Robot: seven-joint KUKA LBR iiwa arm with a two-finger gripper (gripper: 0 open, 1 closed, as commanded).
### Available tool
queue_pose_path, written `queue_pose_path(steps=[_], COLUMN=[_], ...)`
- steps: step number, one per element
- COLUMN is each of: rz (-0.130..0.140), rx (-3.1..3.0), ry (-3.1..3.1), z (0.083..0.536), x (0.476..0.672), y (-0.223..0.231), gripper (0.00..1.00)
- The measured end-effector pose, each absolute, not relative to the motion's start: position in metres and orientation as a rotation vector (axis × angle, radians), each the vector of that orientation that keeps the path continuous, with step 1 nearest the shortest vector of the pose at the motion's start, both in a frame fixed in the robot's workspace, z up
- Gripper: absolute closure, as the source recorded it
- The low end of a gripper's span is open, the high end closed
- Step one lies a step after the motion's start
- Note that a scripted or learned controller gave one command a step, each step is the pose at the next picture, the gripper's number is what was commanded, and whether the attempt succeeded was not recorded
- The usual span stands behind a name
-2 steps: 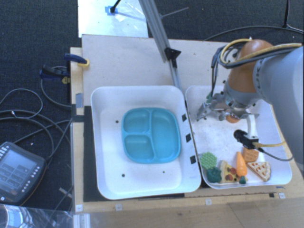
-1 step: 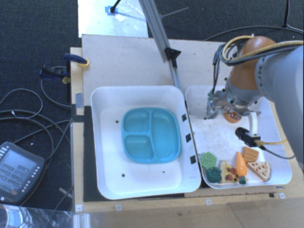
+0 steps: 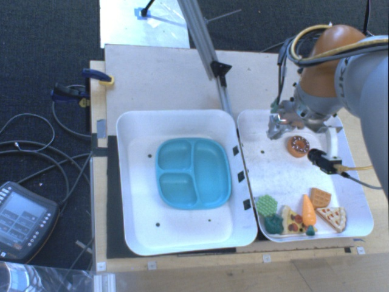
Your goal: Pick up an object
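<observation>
Gripper (image 3: pixel 278 128) hung low over the right bin's (image 3: pixel 364 224) far end — whether clenched or released, I cannot tell. Leftward, a blue divided plate (image 3: pixel 193 173) lay in the left bin (image 3: pixel 137 224). Just right of the gripper sat a donut (image 3: pixel 298 146) — other toy foods (image 3: pixel 302 212) clustered along the near edge.

Left bin (image 3: pixel 130 163) holds a blue divided plate (image 3: pixel 193 173); handheld pendant (image 3: pixel 23 219) on floor

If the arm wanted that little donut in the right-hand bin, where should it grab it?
Probably straight down from above, fingers closing across the outer rim of the donut. It lies flat on the right bin's floor with open space around it, and the gripper hovers just beside it.
</observation>
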State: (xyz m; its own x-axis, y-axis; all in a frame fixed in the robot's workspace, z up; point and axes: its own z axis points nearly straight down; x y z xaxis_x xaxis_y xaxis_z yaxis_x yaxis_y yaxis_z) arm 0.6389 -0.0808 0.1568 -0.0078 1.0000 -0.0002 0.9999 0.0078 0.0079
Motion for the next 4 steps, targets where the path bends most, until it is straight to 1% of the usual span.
queue_pose_path(steps=[1, 2, 3, 4], rz=[0.007, 0.003, 0.005, 0.002], rx=[2.21, 2.211, 2.208, 2.211], ry=[2.225, 2.233, 2.236, 2.236], z=[0.205, 0.208, 0.217, 0.213], x=[0.641, 0.634, 0.626, 0.613], y=[-0.081, -0.037, 0.023, 0.075], gripper=[1.0, 1.0, 1.0, 1.0])
